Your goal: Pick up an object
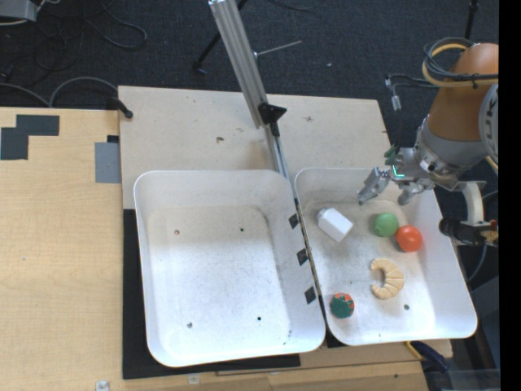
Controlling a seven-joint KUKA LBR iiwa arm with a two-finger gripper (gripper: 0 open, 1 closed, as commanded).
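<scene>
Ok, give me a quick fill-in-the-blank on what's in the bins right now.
1. All the objects lie in the ____ bin.
2. The ball touching the orange ball is ____.
3. The tool hovers over the bin's ____ edge.
4. The white block lies nearest the ____ between the bins.

Missing words: right; green; far; divider

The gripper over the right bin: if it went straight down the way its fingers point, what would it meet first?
Probably bare bin floor. The gripper hangs over the right bin, up-left of the green ball and right of the white block. Depth is unclear; the green ball lies nearest.
</scene>
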